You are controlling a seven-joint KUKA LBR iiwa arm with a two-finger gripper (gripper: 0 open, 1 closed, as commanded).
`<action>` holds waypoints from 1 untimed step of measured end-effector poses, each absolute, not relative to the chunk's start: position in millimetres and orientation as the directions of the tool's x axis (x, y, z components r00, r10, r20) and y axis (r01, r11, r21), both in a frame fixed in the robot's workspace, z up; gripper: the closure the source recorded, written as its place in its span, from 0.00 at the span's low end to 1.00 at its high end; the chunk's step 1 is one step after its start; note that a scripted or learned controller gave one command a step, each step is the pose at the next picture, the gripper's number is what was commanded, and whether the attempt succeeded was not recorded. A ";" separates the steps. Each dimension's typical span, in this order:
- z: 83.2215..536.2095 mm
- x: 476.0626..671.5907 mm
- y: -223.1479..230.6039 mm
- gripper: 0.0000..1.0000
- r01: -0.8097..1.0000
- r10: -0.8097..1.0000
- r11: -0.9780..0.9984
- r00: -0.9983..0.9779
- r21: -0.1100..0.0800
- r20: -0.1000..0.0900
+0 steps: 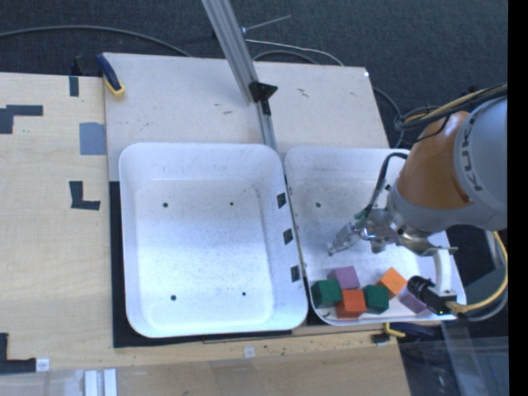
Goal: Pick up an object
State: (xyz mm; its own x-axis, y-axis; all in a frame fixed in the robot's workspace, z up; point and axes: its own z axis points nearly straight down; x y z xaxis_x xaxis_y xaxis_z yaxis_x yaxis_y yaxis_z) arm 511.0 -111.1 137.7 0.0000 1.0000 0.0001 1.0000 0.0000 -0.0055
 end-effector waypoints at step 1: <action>89.0 528.5 -116.3 0.00 1.000 1.000 0.001 -0.001 -0.005 -0.001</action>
